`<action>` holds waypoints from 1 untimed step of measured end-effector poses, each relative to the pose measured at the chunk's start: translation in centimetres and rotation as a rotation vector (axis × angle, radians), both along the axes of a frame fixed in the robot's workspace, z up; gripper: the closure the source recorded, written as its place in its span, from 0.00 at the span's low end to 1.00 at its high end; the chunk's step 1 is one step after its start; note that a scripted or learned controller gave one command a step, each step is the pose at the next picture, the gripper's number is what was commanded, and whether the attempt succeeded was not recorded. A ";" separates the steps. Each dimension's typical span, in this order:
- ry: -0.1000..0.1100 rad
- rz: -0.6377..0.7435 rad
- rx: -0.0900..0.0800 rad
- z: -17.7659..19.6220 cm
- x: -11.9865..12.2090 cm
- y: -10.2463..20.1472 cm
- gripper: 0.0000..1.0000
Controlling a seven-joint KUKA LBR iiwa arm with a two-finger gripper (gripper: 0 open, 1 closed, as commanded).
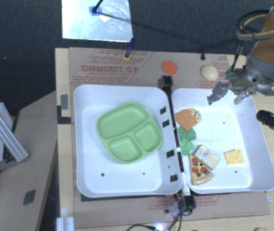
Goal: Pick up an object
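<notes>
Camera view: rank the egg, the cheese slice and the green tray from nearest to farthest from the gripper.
Measured from the gripper:
1. Egg, on the bench just beyond the right bin.
2. Cheese slice, in the right bin's near half.
3. Green tray, in the left bin.

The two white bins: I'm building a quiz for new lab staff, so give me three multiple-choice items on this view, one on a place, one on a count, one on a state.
1. Where does the green divided plate lie?
A. in the left bin
B. in the right bin
C. on the bench behind the bins

2. How many compartments does the plate have?
A. two
B. three
C. five

3. How does the gripper stand?
A. pressed on the pizza slice
B. gripping the cheese piece
C. over the right bin's far edge, nothing between its fingers

Answers: 1 A, the plate sits mid left bin. 2 B, one long and two smaller wells show. 3 C, its fingers hang apart from every toy.
</notes>
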State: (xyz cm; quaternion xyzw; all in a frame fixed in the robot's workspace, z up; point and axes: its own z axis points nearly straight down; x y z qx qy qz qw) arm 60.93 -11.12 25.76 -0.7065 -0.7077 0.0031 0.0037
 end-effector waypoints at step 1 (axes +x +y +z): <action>-0.011 0.002 -0.001 0.6 0.2 0.0 0.00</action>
